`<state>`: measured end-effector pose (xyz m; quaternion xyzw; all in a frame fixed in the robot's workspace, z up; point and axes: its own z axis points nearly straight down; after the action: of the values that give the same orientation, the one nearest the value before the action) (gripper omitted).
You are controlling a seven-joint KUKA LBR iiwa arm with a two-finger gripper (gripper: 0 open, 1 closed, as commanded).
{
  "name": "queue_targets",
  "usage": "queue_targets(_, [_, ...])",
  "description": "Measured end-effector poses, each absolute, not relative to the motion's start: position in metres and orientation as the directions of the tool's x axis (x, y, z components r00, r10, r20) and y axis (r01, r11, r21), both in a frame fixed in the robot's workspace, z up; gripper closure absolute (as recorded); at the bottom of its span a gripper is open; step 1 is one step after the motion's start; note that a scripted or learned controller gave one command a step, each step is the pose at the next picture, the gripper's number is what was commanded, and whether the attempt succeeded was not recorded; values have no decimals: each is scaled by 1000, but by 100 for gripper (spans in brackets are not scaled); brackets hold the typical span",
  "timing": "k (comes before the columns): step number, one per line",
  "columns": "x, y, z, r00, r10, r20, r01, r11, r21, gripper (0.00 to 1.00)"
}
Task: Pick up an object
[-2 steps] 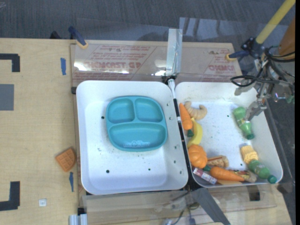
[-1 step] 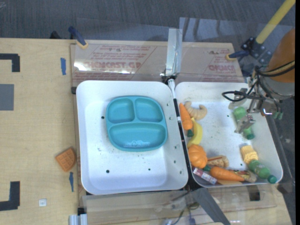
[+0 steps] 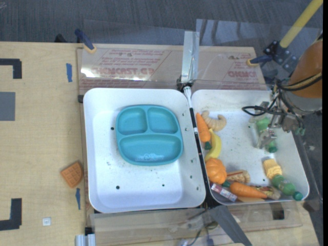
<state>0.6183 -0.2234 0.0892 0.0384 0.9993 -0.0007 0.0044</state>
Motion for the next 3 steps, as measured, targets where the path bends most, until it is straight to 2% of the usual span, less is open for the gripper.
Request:
queue_targets(1, [630,-205,88,-999,33,-11,33,999,-2,0])
queue_targets(2, [649,-211,88,-999,-53,-12,-53,999,-3,0])
queue_targets(3, [653,-210,103,-998,-55,-27,-55,998,-7,100])
